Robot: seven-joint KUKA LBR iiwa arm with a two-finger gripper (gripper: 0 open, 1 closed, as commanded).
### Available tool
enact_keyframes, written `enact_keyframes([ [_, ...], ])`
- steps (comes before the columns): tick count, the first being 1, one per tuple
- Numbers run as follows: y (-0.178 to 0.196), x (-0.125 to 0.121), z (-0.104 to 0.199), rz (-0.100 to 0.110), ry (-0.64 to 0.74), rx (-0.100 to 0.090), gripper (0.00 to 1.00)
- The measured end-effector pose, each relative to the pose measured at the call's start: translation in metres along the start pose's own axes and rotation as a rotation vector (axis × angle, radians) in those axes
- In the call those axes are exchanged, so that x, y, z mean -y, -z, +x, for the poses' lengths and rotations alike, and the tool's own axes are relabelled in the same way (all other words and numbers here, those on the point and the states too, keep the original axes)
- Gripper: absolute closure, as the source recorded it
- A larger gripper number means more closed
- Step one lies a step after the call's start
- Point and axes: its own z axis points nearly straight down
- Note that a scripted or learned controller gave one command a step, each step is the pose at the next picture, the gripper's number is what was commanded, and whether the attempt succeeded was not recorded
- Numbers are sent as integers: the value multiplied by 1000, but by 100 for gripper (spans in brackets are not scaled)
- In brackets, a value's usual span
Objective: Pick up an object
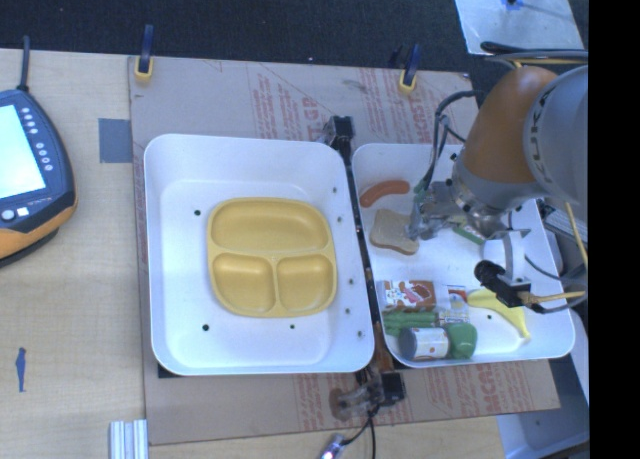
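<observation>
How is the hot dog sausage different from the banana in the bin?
The sausage is reddish orange; the banana is yellow. The sausage lies at the far end of the right bin, left of the arm; the banana lies near the close end, toward the right. Both are curved, and both lie loose.

left bin (160, 247): smooth white plastic, faint sheen
right bin (560, 342): the same white plastic
divided tray (270, 252): matt yellow plastic
worktop (70, 347): pale wood-look board, matt
sheet under the bins (290, 97): brown printed cardboard, dull
arm shell (505, 132): glossy orange over smooth grey, probably painted metal
bottle (435, 344): green plastic, paper label
banana (505, 309): smooth yellow, looks plastic
</observation>
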Motion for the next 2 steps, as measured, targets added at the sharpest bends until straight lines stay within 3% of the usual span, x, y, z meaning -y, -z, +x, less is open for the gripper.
enact_keyframes([
  [1,0,0,0,0,0,0,0],
  [2,-11,-17,5,-1,-3,-2,0],
])
